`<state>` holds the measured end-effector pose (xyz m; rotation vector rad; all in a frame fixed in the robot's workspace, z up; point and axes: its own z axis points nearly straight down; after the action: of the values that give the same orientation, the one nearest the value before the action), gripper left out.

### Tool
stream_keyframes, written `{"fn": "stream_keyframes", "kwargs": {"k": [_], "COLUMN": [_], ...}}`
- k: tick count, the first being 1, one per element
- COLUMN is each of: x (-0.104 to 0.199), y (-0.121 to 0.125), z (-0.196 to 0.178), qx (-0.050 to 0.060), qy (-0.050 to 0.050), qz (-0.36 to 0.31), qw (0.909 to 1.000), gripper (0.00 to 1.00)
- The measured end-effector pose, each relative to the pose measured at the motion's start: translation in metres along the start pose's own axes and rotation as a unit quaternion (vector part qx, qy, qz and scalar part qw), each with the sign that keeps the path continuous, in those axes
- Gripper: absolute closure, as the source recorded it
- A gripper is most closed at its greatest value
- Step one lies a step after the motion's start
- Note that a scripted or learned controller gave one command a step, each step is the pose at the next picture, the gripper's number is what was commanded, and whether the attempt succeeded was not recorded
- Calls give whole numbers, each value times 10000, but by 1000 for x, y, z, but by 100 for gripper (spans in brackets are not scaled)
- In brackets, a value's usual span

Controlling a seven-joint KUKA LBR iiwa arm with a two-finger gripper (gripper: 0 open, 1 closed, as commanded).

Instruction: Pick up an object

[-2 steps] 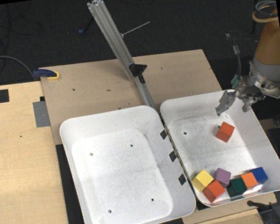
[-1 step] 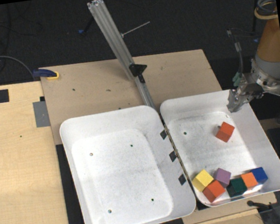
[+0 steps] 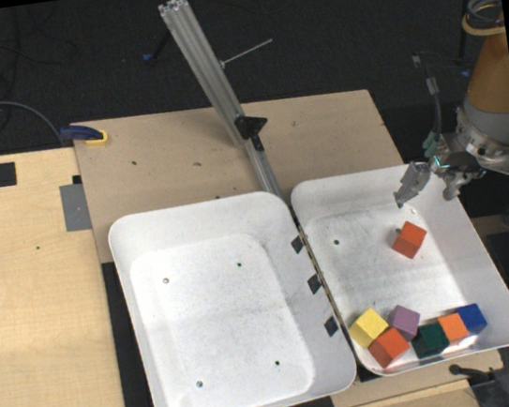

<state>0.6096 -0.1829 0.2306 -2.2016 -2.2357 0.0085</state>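
Hovering over the right bin's [image 3: 494, 285] upper right edge: pincer [image 3: 432, 183], fingers [image 3: 413, 184] spread, grasping nothing. Lying just at five o'clock of the left fingertip, apart from it: red block [image 3: 410, 240]. Clustering at six o'clock, along the bin's near wall: yellow [image 3: 369, 325], purple [image 3: 405, 319], red [image 3: 389, 346], green [image 3: 430, 339], orange [image 3: 454, 325] and blue [image 3: 471, 317] blocks. Sitting at nine o'clock on the worktop [image 3: 173, 163]: left bin [image 3: 136, 234].

A slanted aluminium rail [image 3: 219, 89] rises behind two white bins [image 3: 148, 252].
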Motion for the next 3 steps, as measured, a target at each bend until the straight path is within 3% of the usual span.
{"fn": "stream_keyframes", "kwargs": {"k": [3], "x": [0], "y": [0], "z": [0], "qx": [1], "qy": [-2], "qz": [-4], "qw": [10000], "gripper": [0]}}
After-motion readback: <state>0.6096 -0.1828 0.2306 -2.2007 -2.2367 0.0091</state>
